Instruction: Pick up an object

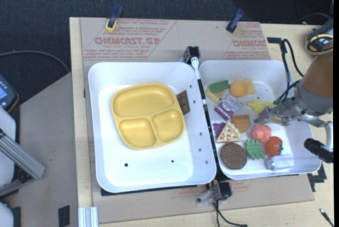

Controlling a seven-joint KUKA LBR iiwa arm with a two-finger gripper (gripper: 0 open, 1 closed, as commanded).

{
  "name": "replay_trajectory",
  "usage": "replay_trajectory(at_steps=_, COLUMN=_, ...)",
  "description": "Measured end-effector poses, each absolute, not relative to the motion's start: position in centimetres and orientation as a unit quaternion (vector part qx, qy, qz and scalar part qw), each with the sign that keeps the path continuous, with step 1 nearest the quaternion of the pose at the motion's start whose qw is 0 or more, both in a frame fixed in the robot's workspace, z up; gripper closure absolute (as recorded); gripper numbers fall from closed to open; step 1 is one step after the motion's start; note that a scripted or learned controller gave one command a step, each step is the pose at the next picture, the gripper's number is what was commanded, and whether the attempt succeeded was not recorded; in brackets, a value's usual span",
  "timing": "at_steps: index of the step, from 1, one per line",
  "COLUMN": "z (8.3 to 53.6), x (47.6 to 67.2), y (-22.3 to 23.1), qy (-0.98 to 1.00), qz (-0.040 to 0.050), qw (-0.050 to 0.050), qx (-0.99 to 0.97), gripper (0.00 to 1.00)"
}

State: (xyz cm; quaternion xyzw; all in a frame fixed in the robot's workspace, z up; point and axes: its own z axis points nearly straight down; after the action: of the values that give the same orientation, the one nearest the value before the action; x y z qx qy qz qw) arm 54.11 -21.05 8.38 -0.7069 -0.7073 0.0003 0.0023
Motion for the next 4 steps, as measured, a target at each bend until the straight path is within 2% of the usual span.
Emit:
replay_trajectory(at_steps=1, z=9.5, x=54.2, y=-21.1, qy=-0.707, qz=-0.0001, qw=0.000, qx=-0.707, gripper=1.00)
replay_trajectory(at_steps=2, z=15.5, x=53.5, y=-21.1, qy=-0.707, qz=-0.0012, qw=-0.004, qx=-0.707, gripper=1.00)
replay_trajectory(at_steps=3, z=20.0, x=53.9, y=-21.7, qy=-0.707, qz=-0.0011, qw=-0.004, qx=-0.707, gripper=1.00)
replay_trajectory(at_steps=4, z=22.7, x=54.0, y=-21.8, qy=-0.708, qz=-0.0010, qw=-0.003, qx=-0.707, gripper=1.00)
